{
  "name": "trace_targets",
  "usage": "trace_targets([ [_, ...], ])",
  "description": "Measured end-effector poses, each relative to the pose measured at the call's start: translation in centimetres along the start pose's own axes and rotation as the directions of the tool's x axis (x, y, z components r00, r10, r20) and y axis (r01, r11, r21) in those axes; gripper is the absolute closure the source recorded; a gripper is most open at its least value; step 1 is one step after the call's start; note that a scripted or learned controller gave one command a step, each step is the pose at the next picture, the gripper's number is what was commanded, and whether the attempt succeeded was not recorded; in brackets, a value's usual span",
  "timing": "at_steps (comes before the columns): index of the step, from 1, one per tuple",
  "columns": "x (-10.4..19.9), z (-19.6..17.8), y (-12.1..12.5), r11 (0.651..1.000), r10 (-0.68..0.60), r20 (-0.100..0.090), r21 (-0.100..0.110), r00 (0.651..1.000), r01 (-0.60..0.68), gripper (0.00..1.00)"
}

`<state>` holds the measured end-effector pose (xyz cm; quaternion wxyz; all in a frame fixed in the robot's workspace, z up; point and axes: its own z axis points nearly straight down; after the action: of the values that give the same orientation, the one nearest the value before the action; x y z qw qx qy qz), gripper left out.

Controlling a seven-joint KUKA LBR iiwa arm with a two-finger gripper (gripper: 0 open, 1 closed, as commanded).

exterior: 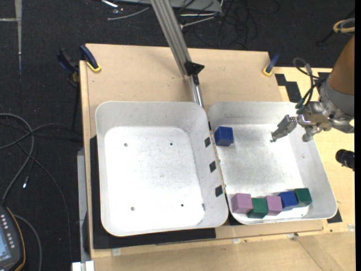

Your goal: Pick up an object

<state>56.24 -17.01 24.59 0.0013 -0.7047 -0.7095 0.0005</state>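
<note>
1. Your two-finger gripper (291, 130) hangs over the right white plastic bin (265, 157), fingers apart, nothing between them.
2. You see a blue cube (224, 135) lying well apart from it, near the bin's left wall.

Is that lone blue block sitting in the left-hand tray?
No. The blue block sits in the right tray, near its top left corner, apart from the row of blocks along the bottom edge.
</note>
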Motion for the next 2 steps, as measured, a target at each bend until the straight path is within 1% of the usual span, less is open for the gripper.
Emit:
trace_targets([
  [1,-0.9,-4.1,0.3,1.000,0.003,0.004,-0.008,1.000,-0.003,0.00],
  [2,-0.6,-5.1,2.5,1.000,0.002,0.003,-0.007,1.000,-0.002,0.00],
])
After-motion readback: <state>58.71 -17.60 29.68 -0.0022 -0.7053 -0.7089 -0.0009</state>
